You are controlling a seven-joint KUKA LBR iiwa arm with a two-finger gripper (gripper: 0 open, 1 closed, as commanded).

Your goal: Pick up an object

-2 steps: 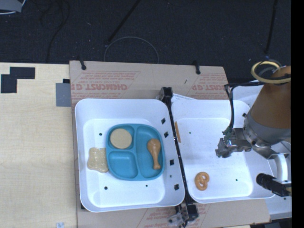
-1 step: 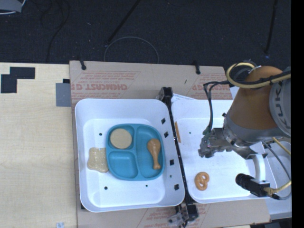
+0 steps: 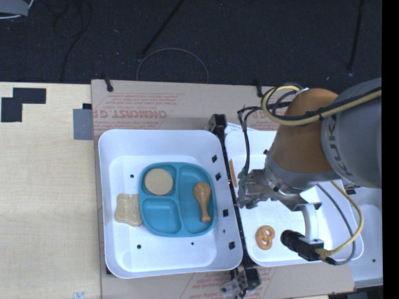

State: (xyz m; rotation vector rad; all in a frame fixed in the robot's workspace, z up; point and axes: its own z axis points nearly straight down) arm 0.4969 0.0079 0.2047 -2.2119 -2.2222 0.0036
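Camera view is showing a pretzel (image 3: 265,237) lying near the front wall of the right bin (image 3: 349,254), open floor around it. Beyond it the gripper (image 3: 248,193) is hanging low by the divider; its opening cannot be told. Farther left, a blue divided plate (image 3: 163,220) is sitting in the left bin (image 3: 118,161), holding a drumstick (image 3: 203,199).

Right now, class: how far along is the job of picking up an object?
Done: nothing is lifted. The pretzel lies on the right bin floor; the round cracker and drumstick sit in the blue tray, with the toast beside it. In hand: the arm hangs over the right bin, near its left wall. Left: grasp and lift something.
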